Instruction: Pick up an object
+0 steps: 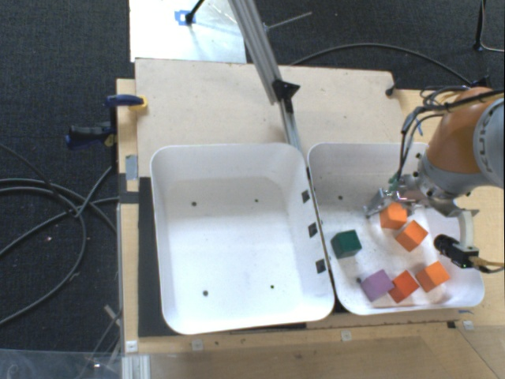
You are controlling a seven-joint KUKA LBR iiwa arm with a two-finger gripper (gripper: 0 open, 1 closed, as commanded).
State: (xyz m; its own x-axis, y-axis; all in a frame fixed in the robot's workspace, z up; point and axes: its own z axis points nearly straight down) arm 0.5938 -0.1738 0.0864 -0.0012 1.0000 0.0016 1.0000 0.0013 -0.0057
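The arm comes in from the right edge of the frame and its gripper is down inside the right bin, in the middle right of the picture. Right at its tip sits an orange block, and the metal parts seem to straddle the block's top. From here I cannot tell whether the fingers are spread or pressed onto it, so I would not call it grasped.

The other pieces lie untouched on the bin floor: a second orange cube just below and right of the first, two more orange ones near the lower right corner, a purple cube beside them, and a dark green cube nearer the bin's left wall. The left bin holds nothing I can see.

By my reckoning the reach is done; the grip is unconfirmed, and the lift has yet to happen, since the block looks to rest on the floor.
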